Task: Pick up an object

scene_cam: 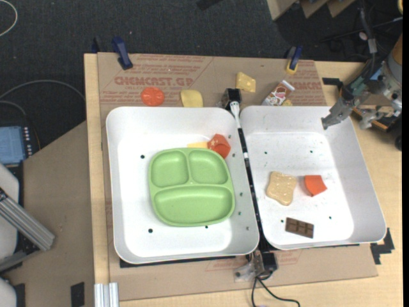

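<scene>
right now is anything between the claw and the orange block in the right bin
Nothing visible. The claw sits at the right bin's upper right rim, and bare white floor runs from there to the orange block; the toast lies beside it.

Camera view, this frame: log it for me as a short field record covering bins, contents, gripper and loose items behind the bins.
left bin: green divided plate; red piece and yellow piece at its far edge
right bin: toast slice, orange block, chocolate bar
gripper: over right bin's far right corner, nothing seen between fingers
behind bins: red-orange item, two yellow items, small packet
</scene>
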You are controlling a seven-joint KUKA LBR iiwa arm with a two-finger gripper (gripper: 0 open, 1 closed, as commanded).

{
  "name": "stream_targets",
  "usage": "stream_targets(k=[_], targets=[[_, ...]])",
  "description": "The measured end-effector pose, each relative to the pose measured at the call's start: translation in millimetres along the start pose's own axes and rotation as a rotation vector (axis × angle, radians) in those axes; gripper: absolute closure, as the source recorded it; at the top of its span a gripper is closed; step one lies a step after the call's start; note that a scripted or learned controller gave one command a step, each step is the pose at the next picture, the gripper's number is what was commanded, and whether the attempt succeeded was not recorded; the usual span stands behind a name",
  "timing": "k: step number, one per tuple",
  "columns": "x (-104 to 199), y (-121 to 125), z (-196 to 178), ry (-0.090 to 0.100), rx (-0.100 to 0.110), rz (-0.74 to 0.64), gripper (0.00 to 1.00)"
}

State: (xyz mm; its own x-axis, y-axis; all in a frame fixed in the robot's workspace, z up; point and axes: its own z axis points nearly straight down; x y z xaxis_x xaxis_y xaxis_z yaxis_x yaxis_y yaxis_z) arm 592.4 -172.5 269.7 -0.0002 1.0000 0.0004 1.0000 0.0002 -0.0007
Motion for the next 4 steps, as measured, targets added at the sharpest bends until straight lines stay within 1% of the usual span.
stream_targets(k=[1, 2, 3, 4], targets=[[-37, -22, 127, 0.002, 0.012, 0.005, 0.0], [-3, -60, 189, 0.004, 0.007, 0.001, 0.0], [-5, -56, 175, -0.002, -0.004, 0.002, 1.0], [64, 0, 72, -0.001, -0.015, -0.009, 1.0]])
